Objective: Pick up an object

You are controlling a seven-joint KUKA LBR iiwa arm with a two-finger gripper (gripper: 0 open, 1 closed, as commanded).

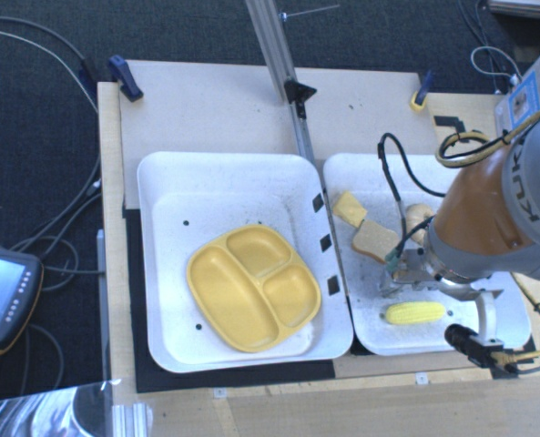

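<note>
- The pincer (399, 279) hangs low in the right bin (365, 330), under the orange band of the arm (474, 217); the wrist hides its tips, so I cannot tell how it stands, and nothing is visibly held.
- By my judgement the pick is not yet done: every item lies on a bin floor.
- What is left, as I judge it: close on one item and lift it clear.
- The likeliest targets sit close by: the corn (414, 313) lies just beside the pincer, toward the near rim, and the bread (374, 240) lies just beyond it, toward the far rim.
- Count in the right bin: one corn, one bread, one yellow wedge (349, 208) past the bread, and one pale lump (419, 215) partly behind the arm; what that lump is, I cannot tell.
- Count in the left bin (160, 189), well apart from the pincer: one yellow tray (251, 285) with three compartments.
- Bins: two, side by side.
</note>
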